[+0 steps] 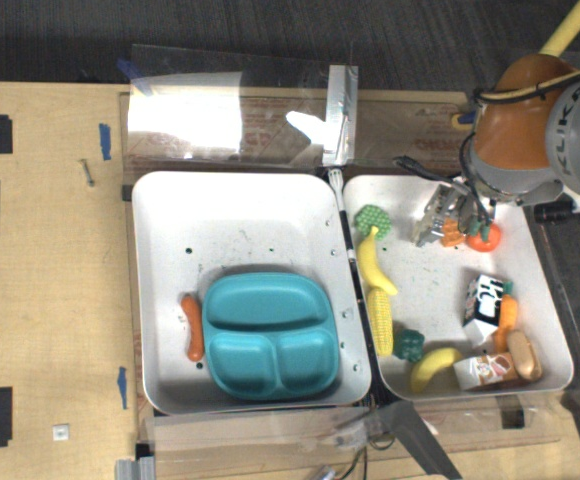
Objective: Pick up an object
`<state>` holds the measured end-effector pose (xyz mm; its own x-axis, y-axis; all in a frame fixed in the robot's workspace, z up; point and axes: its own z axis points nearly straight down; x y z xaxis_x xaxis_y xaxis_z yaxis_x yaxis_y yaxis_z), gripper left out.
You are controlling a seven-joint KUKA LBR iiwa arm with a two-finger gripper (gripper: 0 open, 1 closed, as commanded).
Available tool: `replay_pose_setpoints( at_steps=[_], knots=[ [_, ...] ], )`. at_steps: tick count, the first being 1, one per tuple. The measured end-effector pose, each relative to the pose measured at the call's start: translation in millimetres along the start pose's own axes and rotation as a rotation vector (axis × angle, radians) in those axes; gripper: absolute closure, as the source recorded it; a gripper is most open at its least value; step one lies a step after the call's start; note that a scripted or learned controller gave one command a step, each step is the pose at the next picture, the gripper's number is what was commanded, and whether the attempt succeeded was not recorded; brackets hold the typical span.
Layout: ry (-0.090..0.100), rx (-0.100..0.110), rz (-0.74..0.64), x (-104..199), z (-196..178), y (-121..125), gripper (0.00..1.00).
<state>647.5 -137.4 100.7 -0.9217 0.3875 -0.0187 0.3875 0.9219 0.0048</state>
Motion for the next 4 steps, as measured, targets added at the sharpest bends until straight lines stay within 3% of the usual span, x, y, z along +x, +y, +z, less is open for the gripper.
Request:
replay_pose_setpoints(
  at_steps=[1, 2, 3, 4],
  knots=[
    [-0.003, 0.000, -0.100, -1.4, -134.6, 9.8, 1.00],
    [0.007, 0.001, 0.077, -0.4, -173.2, 37.1, 1.00],
    [0.004, 0.001, 0.159, 5.4, -249.9, 56.0, 1.00],
    [0.015, 0.007, 0.319, 51.1, -241.1, 0.0, 1.00]
  ],
)
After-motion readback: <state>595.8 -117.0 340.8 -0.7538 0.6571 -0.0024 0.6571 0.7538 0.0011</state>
